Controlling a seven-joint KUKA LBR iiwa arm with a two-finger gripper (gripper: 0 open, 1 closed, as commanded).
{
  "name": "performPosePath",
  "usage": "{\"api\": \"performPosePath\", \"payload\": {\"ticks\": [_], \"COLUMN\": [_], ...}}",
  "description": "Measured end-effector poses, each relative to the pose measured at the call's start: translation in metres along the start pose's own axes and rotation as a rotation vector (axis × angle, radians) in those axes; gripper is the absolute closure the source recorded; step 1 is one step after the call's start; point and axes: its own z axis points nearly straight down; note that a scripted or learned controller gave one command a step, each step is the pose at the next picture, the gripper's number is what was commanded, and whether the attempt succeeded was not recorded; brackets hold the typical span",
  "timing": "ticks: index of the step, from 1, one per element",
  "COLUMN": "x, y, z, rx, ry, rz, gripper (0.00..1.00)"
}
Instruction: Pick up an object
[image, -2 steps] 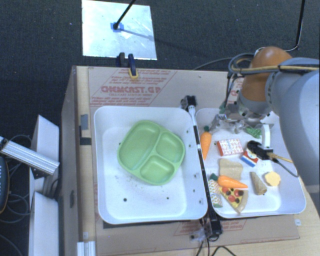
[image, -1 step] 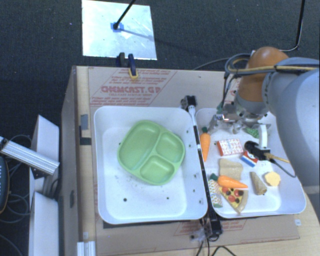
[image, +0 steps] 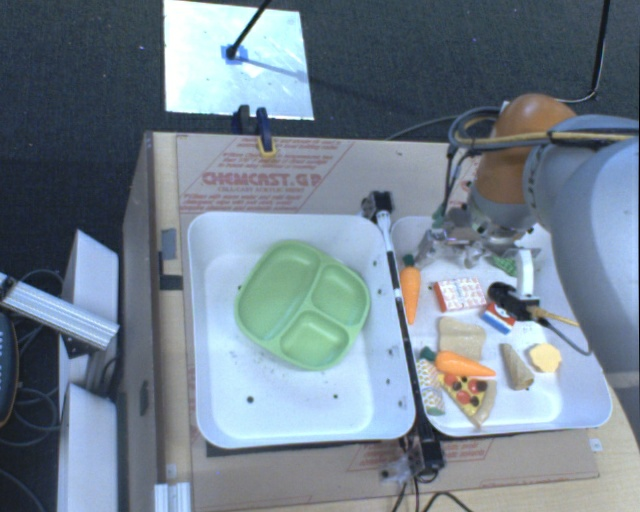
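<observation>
So the gripper (image: 470, 243) hangs low at the far end of the right bin (image: 590, 400); can't tell how the jaws stand. Closest grab is the carrot (image: 410, 290), just near-left, long axis running far-to-near along the divider.

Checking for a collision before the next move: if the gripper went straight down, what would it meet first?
Probably the bare floor of the right bin near its far edge. The gripper hangs there, beyond the upright carrot and the small printed box; depth is unclear.
</observation>
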Motion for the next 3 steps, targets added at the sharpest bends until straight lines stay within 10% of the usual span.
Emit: {"api": "performPosePath", "payload": {"ticks": [3], "x": [0.0009], "y": [-0.0003], "z": [0.0008], "rx": [0.001], "ry": [0.001], "rz": [0.0], "gripper": [0.0]}}
